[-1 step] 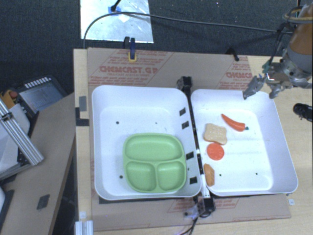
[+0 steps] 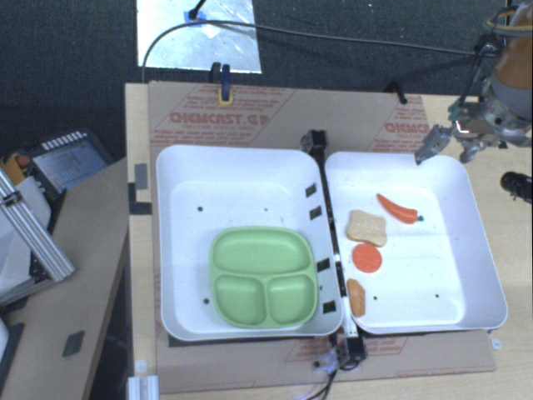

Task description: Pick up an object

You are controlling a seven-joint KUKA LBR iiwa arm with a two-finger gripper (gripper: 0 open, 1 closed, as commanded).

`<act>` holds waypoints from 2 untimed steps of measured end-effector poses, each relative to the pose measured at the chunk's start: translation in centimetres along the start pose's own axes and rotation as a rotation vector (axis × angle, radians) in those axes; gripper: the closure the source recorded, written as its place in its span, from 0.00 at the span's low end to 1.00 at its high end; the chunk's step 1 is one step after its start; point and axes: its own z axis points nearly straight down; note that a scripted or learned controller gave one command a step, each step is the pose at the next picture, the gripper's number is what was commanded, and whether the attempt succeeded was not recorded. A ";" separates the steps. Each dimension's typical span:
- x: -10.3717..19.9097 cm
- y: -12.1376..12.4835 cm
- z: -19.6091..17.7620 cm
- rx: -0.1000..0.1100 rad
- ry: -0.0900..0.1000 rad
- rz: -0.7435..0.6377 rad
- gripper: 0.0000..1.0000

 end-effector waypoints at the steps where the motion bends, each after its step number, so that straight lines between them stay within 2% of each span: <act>1: 0.2 -0.7 6.0 0.005 0.001 0.002 0.00; 2: -0.3 -0.5 10.3 0.004 0.001 0.002 0.00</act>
